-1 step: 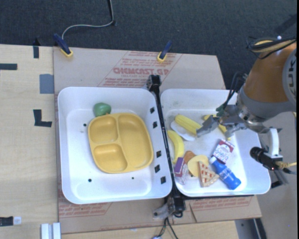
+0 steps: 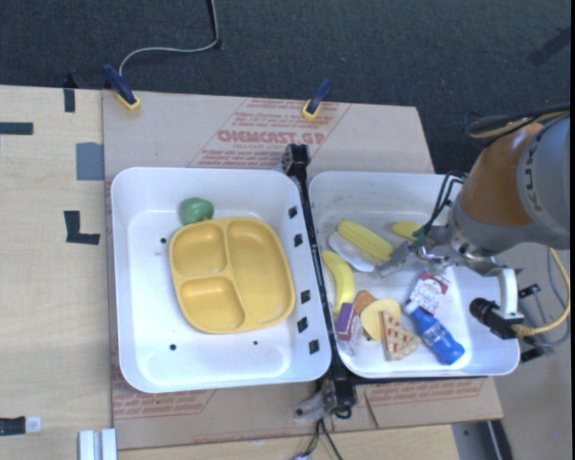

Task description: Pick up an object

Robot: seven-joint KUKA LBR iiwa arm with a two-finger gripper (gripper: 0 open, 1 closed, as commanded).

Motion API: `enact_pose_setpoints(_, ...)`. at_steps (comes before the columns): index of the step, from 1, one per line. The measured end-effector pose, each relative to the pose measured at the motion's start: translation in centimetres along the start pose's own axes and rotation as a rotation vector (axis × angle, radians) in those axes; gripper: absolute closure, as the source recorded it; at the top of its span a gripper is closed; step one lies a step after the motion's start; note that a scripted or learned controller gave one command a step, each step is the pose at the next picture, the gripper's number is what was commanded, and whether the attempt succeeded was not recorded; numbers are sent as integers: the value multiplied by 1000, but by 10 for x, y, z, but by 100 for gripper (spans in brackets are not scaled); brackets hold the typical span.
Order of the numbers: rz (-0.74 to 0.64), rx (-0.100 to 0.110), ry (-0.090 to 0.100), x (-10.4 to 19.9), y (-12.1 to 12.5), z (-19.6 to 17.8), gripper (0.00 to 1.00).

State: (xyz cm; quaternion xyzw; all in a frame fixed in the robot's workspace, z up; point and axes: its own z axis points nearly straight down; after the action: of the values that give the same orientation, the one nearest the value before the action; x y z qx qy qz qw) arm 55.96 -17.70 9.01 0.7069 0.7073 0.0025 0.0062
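The right bin [image 2: 364, 190] holds several toy foods. A corn cob [image 2: 364, 241] lies near its middle, with a banana [image 2: 340, 276] beside the left wall. My gripper [image 2: 395, 260] is low in this bin, just right of the corn cob and above a white and red packet [image 2: 426, 291]. Nothing can be seen held in it. A blue bottle [image 2: 437, 337], a pizza slice [image 2: 395, 332] and a purple packet [image 2: 346, 321] lie along the front of the bin. A small yellow piece [image 2: 407, 228] sits behind the gripper.
The left bin [image 2: 139, 257] holds a yellow divided plate [image 2: 232, 273] and a green object [image 2: 196, 209] at the plate's far left corner. A black divider [image 2: 307, 247] runs between the bins. The arm's orange band [image 2: 494, 175] hangs over the right bin's right edge.
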Motion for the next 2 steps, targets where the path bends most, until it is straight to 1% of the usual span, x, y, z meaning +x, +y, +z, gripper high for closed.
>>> enact_pose_setpoints(1, -2, 8, 5, 78, -11, 3, 0)
enact_pose_setpoints(2, -1, 8, 4, 82, 69, 5, 0)
